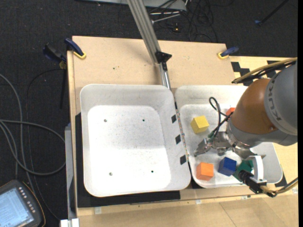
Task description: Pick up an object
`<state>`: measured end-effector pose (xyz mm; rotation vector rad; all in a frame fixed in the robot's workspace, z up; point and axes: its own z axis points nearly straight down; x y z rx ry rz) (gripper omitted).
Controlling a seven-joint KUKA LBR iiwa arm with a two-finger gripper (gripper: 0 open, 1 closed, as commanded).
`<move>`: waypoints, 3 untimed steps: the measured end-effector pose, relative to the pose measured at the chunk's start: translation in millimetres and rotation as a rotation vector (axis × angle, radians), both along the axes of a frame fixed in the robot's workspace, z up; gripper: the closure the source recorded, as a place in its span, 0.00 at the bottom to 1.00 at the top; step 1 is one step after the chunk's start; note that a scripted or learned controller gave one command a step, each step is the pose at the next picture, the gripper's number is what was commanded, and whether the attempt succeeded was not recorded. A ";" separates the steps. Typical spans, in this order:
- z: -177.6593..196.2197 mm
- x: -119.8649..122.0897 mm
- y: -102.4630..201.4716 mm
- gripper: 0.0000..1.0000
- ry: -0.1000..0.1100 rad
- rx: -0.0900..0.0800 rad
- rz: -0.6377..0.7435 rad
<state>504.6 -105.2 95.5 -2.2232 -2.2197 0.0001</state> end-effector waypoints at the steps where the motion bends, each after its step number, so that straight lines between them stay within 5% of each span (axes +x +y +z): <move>1: 10.3 0.9 -0.2 1.00 -0.003 0.000 0.000; 3: 115.2 -0.3 6.6 1.00 -0.008 -0.002 0.005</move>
